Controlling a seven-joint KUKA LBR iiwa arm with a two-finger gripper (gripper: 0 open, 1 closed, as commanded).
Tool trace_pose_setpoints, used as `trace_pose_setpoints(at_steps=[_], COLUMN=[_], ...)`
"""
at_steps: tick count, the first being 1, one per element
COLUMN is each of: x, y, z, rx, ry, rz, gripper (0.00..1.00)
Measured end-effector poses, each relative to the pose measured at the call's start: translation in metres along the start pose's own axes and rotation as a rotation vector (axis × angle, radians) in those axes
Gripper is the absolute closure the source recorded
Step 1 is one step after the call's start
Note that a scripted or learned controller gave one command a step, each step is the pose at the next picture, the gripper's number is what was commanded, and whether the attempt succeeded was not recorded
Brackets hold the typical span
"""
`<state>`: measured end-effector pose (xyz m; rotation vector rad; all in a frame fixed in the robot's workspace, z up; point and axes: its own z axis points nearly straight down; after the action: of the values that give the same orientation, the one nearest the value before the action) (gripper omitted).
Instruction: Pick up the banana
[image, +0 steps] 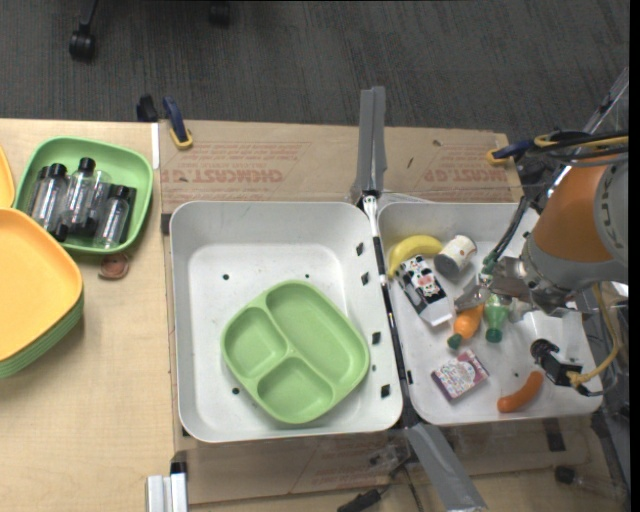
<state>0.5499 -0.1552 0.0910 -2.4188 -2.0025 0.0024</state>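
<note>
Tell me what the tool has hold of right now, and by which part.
Cannot be told. The tool is low in the right bin over the carrot and green bottle. The banana lies apart, untouched.

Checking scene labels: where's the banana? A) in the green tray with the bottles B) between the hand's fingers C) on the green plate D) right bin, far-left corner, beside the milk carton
D: the banana lies in the right bin, touching the milk carton.

This is a robotics lab set up in an office-like room. Two shallow white plastic bins (190, 300) sit on taped brown cardboard (260, 165) over a pale wooden bench (80, 430), with grey carpet (300, 50) and a black chair caster (83, 42) beyond, and a grey-and-orange robot arm (575, 225) reaching in.
</note>
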Motion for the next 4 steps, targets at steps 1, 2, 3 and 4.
trace_pose_setpoints(at_steps=[1,2,3,4], x=[-0.001,-0.024,0.043,0.091], y=[-0.001,0.006,0.023,0.068], z=[-0.008,-0.113,-0.135,-0.126], rx=[0.004,0.001,-0.002,0.000], ry=[0.000,-0.001,-0.002,-0.002], rz=[0.003,-0.025,-0.428,-0.435], gripper=[1.00,1.00,1.00,1.00])
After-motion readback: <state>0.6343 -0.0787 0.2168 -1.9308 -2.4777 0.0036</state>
